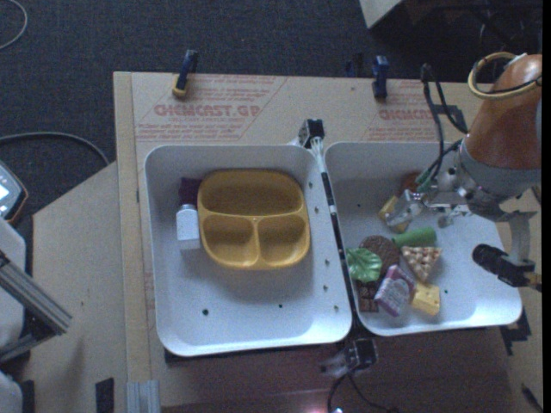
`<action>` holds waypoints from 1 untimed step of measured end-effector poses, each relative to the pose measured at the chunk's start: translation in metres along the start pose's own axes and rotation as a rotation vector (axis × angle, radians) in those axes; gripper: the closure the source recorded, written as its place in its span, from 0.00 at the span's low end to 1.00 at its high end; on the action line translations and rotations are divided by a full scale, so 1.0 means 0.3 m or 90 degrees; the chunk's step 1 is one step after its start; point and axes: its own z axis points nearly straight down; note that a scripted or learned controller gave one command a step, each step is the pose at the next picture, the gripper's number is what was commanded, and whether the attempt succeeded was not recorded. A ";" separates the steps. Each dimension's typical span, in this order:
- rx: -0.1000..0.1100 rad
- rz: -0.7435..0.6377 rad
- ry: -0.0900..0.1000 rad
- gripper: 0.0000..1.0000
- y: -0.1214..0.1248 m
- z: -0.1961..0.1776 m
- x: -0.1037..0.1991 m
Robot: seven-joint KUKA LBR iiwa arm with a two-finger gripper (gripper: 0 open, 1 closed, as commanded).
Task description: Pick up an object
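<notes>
Yellow divided tray fills the left bin (white bottle beside).

Grey arm low, tool angled left

Yellow divided tray in white left bin; green leaf; speckled pizza slice; yellow cheese block.

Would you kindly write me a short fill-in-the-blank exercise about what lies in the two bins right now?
1. The yellow divided tray lies in the ____ bin.
2. The small white bottle stands just ____ of that tray.
3. The gripper hangs over the ____ bin.
4. The green leaf lies in the bin on the ____.

Missing words: left; left; right; right
</notes>
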 end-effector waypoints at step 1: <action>-0.009 -0.002 -0.001 0.00 0.010 -0.024 0.000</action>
